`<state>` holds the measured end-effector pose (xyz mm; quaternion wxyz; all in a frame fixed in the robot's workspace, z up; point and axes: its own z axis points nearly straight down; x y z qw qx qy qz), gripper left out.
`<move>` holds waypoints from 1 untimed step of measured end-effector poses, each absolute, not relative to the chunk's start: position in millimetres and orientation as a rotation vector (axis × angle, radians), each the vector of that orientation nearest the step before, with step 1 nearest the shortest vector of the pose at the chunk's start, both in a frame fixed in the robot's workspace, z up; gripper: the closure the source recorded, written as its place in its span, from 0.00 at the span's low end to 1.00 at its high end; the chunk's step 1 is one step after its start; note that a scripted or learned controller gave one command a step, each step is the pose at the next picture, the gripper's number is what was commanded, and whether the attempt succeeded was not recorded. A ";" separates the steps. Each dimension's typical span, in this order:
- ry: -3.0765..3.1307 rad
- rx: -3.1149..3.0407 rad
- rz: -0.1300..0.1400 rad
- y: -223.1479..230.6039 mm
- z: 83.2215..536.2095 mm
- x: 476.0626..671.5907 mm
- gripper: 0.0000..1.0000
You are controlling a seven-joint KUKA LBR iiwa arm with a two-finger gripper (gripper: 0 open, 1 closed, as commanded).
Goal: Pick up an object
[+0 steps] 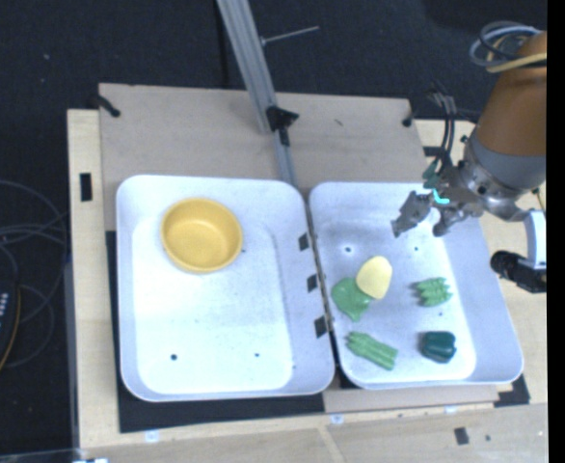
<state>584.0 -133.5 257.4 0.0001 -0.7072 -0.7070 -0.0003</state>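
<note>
You have two shallow white bins side by side on the pale wooden desk (379,143). The left white bin (215,355) holds a single round yellow plastic bowl (201,234), sitting upright in the bin's upper left part, well apart from everything else.

The right white bin (485,345) holds all the small pieces. Near its middle lies a pale yellow egg-shaped object (375,277), touching a light green lumpy plastic piece (350,299) just to its lower left. Below those, near the bin's front edge, you see a green ridged elongated piece (372,350) lying at a slant. To the right of the yellow piece sits a small green ribbed piece (432,291), and below that a dark green pepper-shaped object (438,346) near the bin's lower right corner. None of these last three touches another.

The grey arm with its orange band (514,114) reaches in from the right, and your gripper (425,218) hangs over the upper part of the right bin, above and to the right of the yellow piece and apart from it. Its two dark fingers (407,215) stand spread with a visible gap between them, and nothing sits in that gap; every object lies in the bins, none lifted

A slanted grey metal rail (249,51) crosses the top of the desk toward the seam between the bins
</note>
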 end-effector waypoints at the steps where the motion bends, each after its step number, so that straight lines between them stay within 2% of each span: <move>1: -2.221 -2.222 -0.001 -133.5 257.4 584.0 0.00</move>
